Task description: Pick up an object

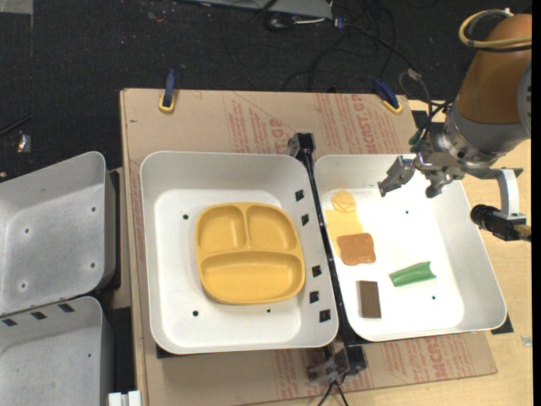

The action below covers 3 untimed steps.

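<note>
— Nearest the lens, what lies there?
— Down at 6 o'clock, the front rim of the two white bins on the cardboard-covered tabletop [211,108]. In the right bin [473,311], closest to that rim, sits a dark brown block [368,299], with a green piece [412,274] at its 2 o'clock, near but apart.

— And further back in that bin?
— An orange-brown square piece [356,249] lies at 12 o'clock from the brown block, and a pale yellow piece [344,211] touches its far edge. All four rest flat on the bin floor, toward the bin's 9 o'clock side.

— The left bin [161,227]?
— It holds a yellow divided plate [250,253], roughly centred.

— Where is the arm?
— Coming in from 3 o'clock, its orange band at the upper right. The jaws [415,177] hover over the right bin's far edge, at about 2 o'clock from the pale yellow piece and well apart from it.

— Their state?
— Spread apart, two dark fingers [394,178] splayed, nothing between them.
</note>
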### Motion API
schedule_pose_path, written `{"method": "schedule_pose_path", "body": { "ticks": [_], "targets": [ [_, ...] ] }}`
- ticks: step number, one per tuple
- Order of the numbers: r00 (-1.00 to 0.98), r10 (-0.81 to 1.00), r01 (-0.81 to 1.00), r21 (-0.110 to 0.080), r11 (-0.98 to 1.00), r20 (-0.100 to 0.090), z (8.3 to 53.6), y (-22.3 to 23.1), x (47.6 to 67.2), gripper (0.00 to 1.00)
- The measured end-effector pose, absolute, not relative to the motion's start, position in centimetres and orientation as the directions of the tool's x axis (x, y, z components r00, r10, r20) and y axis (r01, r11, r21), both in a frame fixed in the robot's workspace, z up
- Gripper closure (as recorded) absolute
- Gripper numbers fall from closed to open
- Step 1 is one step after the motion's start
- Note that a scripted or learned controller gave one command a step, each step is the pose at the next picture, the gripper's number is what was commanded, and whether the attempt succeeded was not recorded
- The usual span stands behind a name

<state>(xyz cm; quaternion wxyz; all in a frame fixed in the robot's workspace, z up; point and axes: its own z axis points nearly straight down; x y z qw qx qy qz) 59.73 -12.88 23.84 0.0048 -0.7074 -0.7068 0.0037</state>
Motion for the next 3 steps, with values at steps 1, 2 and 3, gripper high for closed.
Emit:
{"method": "schedule_pose_path", "body": {
  "ticks": [1,2,3],
  "targets": [
    [-0.001,1.000,1.000,0.000,0.001,0.000,24.5,-12.9,60.0,0.00],
    [-0.003,1.000,1.000,-0.003,0.003,0.000,19.2,-12.2,60.8,0.00],
    [0.001,1.000,1.000,-0.004,-0.001,0.000,13.0,-12.5,61.1,0.00]
  ]
}}
